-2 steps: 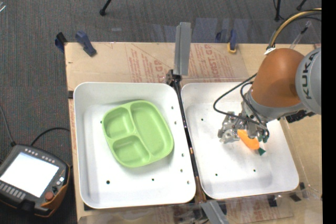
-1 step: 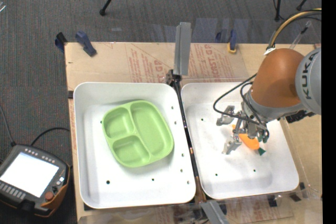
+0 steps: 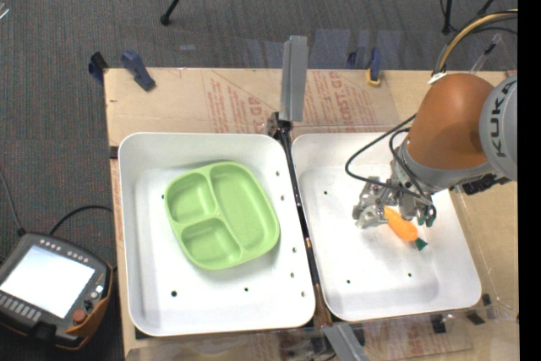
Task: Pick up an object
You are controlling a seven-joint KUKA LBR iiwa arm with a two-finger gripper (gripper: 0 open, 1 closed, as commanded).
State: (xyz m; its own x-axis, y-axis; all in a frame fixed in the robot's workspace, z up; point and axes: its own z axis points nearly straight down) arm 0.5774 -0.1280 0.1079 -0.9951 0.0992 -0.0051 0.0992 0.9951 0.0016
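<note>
An orange toy carrot (image 3: 403,227) with a small green tip lies in the right bin (image 3: 355,283), right of its middle. My gripper (image 3: 380,212) hangs low over the bin floor, its metal fingers just left of the carrot and touching or nearly touching its upper end. The carrot rests beside the fingers rather than clearly between them. The arm's orange band and grey wrist sit above and to the right, hiding the bin's back right part.
The left bin (image 3: 152,283) holds a light green divided plate (image 3: 221,215) with three compartments. A grey divider post (image 3: 293,89) stands between the bins at the back. Blue and yellow clamps grip the bench's far edge. A teach pendant (image 3: 46,287) lies on the floor at the lower left.
</note>
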